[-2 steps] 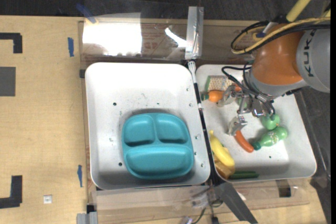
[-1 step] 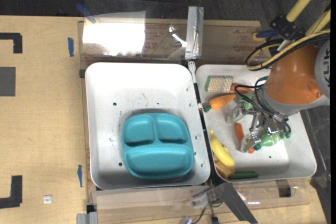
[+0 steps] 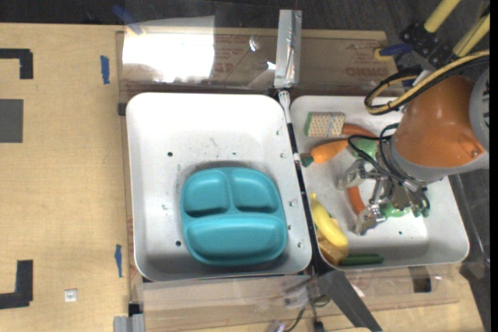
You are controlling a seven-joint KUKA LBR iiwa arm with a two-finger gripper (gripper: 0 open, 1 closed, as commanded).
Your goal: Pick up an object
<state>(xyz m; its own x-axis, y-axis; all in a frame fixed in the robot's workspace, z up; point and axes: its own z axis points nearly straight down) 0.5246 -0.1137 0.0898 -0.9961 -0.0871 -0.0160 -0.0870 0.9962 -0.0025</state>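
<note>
The gripper [image 3: 372, 207] hangs low in the right bin [image 3: 447, 241], about mid-bin, w/ the arm [image 3: 437, 127] coming in from the right edge. Whether it's spread or closed I can't tell; the metal bits blur together and nothing plainly sits in it.

Nearest thing looks like the small orange piece [image 3: 355, 198], just left of the gripper and maybe touching it, long axis running roughly near-to-far across the bin. My guess is that's the target. The banana [image 3: 327, 225] lies further left and nearer the bin's front-left corner, long axis slanted from the divider wall toward the front edge. A carrot [image 3: 327, 151] sits toward the back-left, lying roughly across the bin, well apart from the gripper.

Count, right bin: 1 banana, 1 carrot, 1 small orange piece, 1 tan sponge-like block [image 3: 325, 124] by the back edge, 1 green stick [image 3: 359, 259] along the front edge, plus something green [image 3: 399, 207] under the wrist, can't make it out. Left bin [image 3: 148, 167]: 1 teal tray [image 3: 232, 215], front half. 2 bins on the counter [image 3: 58, 167].
</note>
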